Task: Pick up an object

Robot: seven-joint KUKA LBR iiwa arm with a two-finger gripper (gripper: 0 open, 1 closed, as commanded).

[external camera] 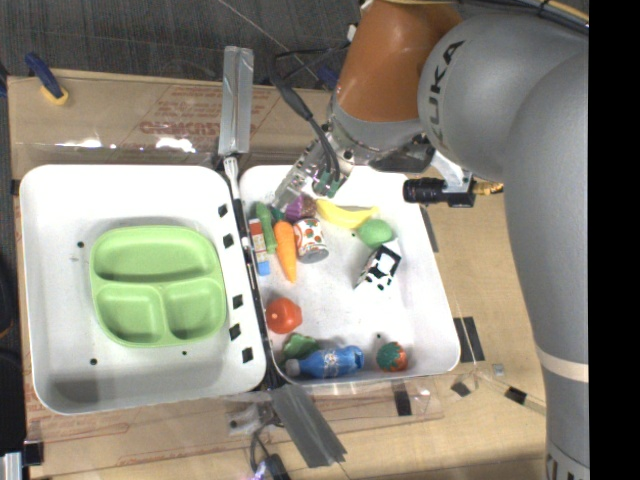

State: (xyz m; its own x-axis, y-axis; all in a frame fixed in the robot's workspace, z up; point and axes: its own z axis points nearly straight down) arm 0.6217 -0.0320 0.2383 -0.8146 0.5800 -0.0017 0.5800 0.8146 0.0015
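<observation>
My gripper (312, 181) hangs low over the far left corner of the right bin (430, 298). Just below its tip lies a purple object (297, 208), partly hidden by it. Crowded around that spot are a yellow banana (346, 214), an orange carrot (287, 251), a white cup with red spots (312, 240) and a green stick-like piece (265, 216). Whether the gripper touches the purple object is unclear.
The right bin also holds a green lime (375, 232), a black-and-white block (378, 268), a red tomato (283, 315), a blue bottle (330, 361) and a red-green ball (392, 355). A green divided tray (157, 284) lies in the left bin (50, 228).
</observation>
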